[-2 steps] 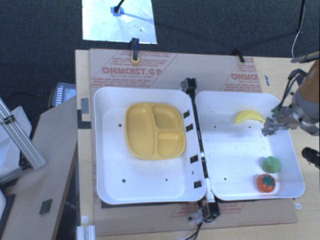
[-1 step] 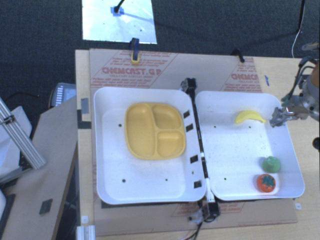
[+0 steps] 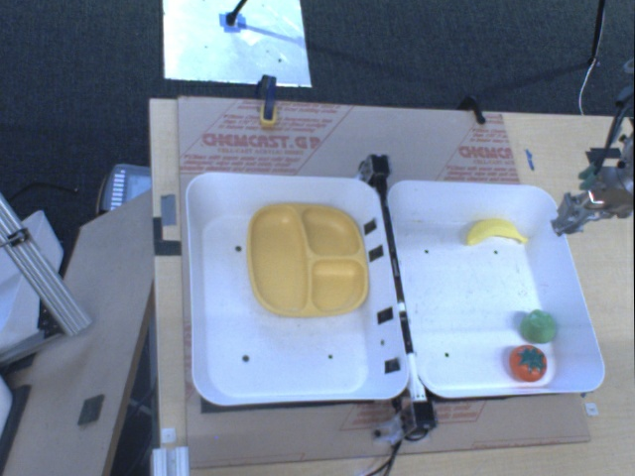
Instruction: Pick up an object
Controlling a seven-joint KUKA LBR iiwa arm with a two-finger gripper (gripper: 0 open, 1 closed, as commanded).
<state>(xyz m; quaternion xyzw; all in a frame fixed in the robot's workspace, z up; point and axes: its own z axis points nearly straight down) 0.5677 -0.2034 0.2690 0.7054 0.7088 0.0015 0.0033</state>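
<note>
Gripper [image 3: 573, 214] sits at the right edge of the frame, just past the right white plastic bin [image 3: 556, 296]; can't tell its state. Yellow plastic banana [image 3: 496, 231], small green round object [image 3: 538, 325] and orange-red tomato-like toy [image 3: 528, 363] lie inside.

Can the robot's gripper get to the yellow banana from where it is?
Probably yes. The gripper hangs at the right bin's right rim, and the banana lies alone near the back of that bin with bare floor between them.
</note>
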